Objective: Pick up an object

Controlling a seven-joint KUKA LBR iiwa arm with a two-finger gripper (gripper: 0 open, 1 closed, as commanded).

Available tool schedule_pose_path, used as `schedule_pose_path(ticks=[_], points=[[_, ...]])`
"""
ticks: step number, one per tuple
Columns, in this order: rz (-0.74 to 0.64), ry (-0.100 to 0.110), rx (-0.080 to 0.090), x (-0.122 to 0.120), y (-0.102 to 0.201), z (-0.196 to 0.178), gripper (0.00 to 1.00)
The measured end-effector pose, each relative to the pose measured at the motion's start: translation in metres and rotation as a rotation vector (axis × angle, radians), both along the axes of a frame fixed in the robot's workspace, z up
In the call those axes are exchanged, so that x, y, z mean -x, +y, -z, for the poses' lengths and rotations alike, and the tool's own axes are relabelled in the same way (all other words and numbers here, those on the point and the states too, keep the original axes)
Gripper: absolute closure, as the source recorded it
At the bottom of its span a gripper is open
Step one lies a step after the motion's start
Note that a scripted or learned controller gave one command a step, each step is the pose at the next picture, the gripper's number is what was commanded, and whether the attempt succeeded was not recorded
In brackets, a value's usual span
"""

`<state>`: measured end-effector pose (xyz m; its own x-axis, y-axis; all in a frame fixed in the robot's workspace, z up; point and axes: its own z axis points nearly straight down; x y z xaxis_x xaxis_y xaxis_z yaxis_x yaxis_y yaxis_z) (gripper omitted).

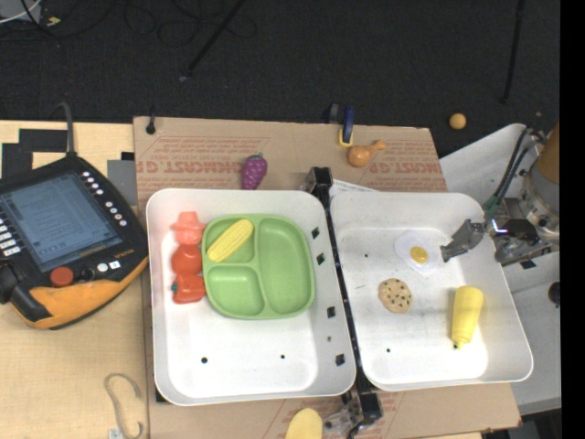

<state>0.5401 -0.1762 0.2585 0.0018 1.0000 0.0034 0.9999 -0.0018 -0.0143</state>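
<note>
Yellow bottle (466, 315) lies in the right bin (512, 364), just below the hand (457, 243), apart from it. Its grey fingers (462, 239) look spread, grasping nothing. A fried egg (417, 251) sits beside them, a cookie (395, 294) lower left.

Looked like a robotics lab: two white bins (239, 355) taped-down style on a cardboard sheet (292, 149) over a wooden bench (64, 373). Left of the bins sat a teach pendant (64, 236), orange-backed. Behind the bins ran dark carpet (274, 44) strewn with cables (37, 7).
</note>
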Motion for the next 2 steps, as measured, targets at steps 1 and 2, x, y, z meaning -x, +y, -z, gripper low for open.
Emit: schedule_pose_path(ticks=[1, 2], points=[[-0.002, -0.012, 0.002, -0.002, 0.0, -0.007, 0.0], [-0.003, -0.007, 0.001, -0.002, 0.001, 0.058, 0.0]])
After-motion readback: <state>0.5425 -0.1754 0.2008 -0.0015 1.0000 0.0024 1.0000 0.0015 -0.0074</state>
